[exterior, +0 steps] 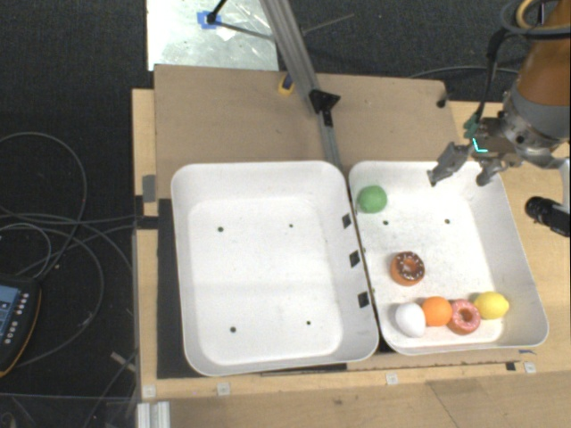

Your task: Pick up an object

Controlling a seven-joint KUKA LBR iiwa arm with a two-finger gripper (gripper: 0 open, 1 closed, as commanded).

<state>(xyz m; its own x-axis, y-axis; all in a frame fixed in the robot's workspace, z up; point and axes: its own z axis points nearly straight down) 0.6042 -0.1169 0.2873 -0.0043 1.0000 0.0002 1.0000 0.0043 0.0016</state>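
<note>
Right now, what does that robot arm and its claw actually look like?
The arm is grey with an orange-brown band above the wrist, and black cables loop beside it. A small teal light glows near the wrist. Its gripper has two dark grey fingers of angular metal, sticking out over the right white bin.

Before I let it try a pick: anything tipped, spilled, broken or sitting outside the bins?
Nothing stands out. All six items lie inside the right bin: green ball, brown donut, white egg, orange, pink donut, lemon. The gripper hovers open at that bin's far edge, holding nothing.
</note>
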